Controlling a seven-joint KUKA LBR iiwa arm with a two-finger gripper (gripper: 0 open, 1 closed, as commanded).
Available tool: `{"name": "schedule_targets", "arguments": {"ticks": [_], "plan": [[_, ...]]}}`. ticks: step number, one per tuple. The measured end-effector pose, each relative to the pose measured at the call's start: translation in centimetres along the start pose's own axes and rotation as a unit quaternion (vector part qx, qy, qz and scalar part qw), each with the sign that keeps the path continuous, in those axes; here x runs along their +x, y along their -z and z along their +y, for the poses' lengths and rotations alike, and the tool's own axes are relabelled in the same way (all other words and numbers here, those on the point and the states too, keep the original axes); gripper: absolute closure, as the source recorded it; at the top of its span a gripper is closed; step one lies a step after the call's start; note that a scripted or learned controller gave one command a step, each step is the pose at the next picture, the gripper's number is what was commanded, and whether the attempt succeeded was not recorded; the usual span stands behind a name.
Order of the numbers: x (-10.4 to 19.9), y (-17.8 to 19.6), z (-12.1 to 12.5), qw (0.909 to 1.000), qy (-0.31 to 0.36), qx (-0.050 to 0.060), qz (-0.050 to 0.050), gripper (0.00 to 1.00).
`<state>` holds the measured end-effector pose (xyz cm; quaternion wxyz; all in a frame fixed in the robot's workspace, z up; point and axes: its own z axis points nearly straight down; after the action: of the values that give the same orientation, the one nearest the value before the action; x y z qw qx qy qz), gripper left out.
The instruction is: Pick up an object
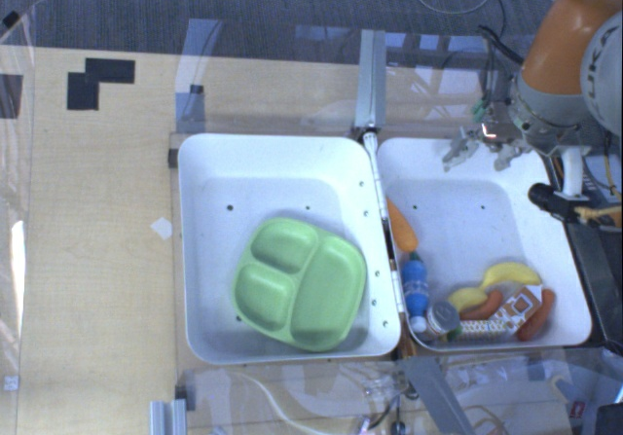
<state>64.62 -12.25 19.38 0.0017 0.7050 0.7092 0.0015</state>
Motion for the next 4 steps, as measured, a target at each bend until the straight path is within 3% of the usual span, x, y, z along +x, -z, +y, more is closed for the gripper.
{"name": "schedule_targets", "arguments": {"ticks": [1, 2, 3, 4], "plan": [[1.9, -10.2, -9.2, 0.9985, -0.055, -0.002, 0.000, 0.00], [3.7, -10.2, -13.2, 0.9999, 0.007, -0.008, -0.001, 0.00], [3.4, -10.4, -5.2, 0.9998, 0.018, -0.006, -0.001, 0.00], [3.6, -9.1, -5.0, 0.9998, 0.020, -0.008, 0.001, 1.00]]}}
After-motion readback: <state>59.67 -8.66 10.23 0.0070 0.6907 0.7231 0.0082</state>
